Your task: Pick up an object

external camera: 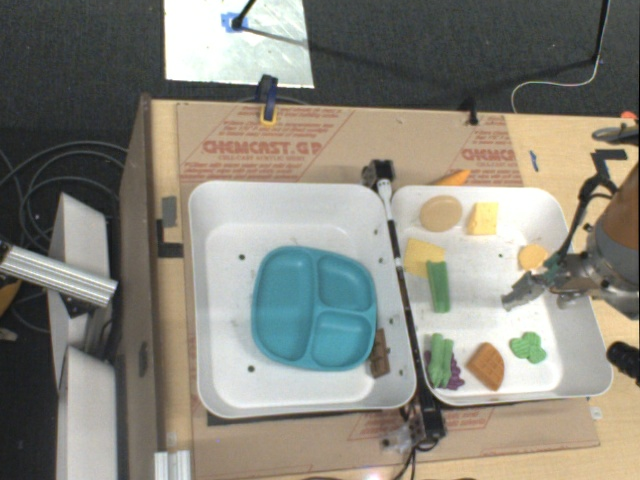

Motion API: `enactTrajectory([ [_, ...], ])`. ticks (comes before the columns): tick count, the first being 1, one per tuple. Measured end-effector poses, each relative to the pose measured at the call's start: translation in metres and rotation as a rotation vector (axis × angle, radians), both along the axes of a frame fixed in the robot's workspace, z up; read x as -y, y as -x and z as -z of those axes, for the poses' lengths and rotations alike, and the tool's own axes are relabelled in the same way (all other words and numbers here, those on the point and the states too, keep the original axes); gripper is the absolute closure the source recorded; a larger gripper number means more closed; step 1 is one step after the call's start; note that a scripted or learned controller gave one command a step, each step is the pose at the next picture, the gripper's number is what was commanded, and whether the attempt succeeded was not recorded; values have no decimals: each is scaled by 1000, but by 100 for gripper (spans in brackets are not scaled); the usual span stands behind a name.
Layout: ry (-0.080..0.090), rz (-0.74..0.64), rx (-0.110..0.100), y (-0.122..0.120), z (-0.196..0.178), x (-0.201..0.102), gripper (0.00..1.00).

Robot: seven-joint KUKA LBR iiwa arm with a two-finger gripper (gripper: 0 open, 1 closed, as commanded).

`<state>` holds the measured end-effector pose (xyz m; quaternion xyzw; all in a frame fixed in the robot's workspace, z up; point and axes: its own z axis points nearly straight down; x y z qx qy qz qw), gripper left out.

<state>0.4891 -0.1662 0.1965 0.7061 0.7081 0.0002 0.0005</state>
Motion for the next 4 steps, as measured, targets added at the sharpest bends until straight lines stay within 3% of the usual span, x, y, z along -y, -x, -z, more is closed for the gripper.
enactTrajectory([
  [1,-3,-7,-2,-17,118,-72,0],
  [2,2,-3,7,-94,111,-49,0],
  [3,0,-3,3,-92,101,-50,100],
  [4,0,-5,4,-108,9,-100,100],
])
